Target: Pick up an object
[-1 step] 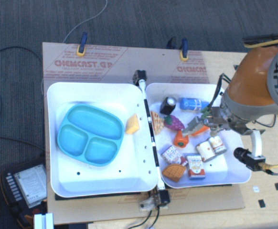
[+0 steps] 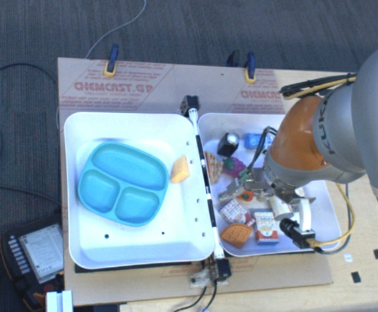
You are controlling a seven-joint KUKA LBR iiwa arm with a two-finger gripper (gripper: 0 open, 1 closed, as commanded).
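**A:** Camera view status: arm (image 2: 332,132) reaches in from the right, wrist low over the right bin (image 2: 332,223). Gripper (image 2: 257,186) sits in the middle of the clutter there.

**B:** Holding anything?

**A:** Can't tell. Wrist body hides most of the tool, and what shows of it runs into the metallic bits under it. Nothing visibly between the fingers, so no grasp I'd sign off on.

**B:** Candidates?

**A:** All in the right bin. Waffle-like piece (image 2: 236,234) at the near edge, small red-and-white carton (image 2: 265,227) just beside it, patterned packet (image 2: 232,210) between those and the gripper. Dark cylinder (image 2: 228,144) and a blue item (image 2: 251,139) at the far end. Something pink-purple (image 2: 233,168) close to the tool.

**B:** Left side?

**A:** Left bin (image 2: 78,239) has a blue divided tray (image 2: 123,182) and a yellow wedge (image 2: 180,169) next to the tray's right edge, apart from the arm.

**B:** Progress?

**A:** My read: approach done, tool down among the objects. Closure unconfirmed, lift not yet done. Nothing is raised off the bin floor. Risk is the crowding; a pinch could catch two things or none.
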